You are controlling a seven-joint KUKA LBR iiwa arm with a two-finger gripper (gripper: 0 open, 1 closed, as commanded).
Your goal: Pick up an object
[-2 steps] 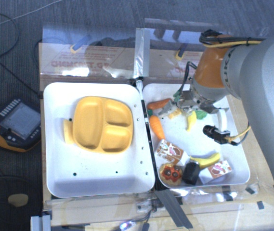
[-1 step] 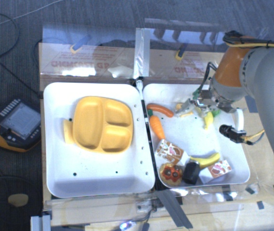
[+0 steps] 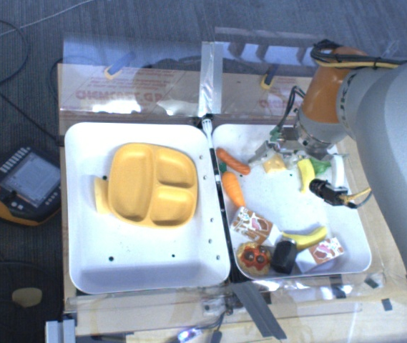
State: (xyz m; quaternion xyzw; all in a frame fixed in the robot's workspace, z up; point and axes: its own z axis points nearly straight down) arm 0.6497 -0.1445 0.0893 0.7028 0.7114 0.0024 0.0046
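I have the arm reaching into the right bin (image 3: 360,259) from the far right corner, with the gripper (image 3: 283,148) low over the back of the bin. Whether the pincer is spread or pressed together I cannot tell; the wrist body hides the tips.

Just beneath it sits a pale yellow piece (image 3: 275,164), possibly a cheese wedge, which I'd take as the target. To the pincer's right is a yellow-and-green corn piece (image 3: 307,171); to its left, a sausage (image 3: 233,161) and, nearer me, a carrot (image 3: 232,189).

To do this well, I'd centre over the pale piece, descend straight, and close only once it sits between the tips, keeping clear of the corn. The yellow tray (image 3: 153,184) lies well to the left, in the other bin (image 3: 81,263).
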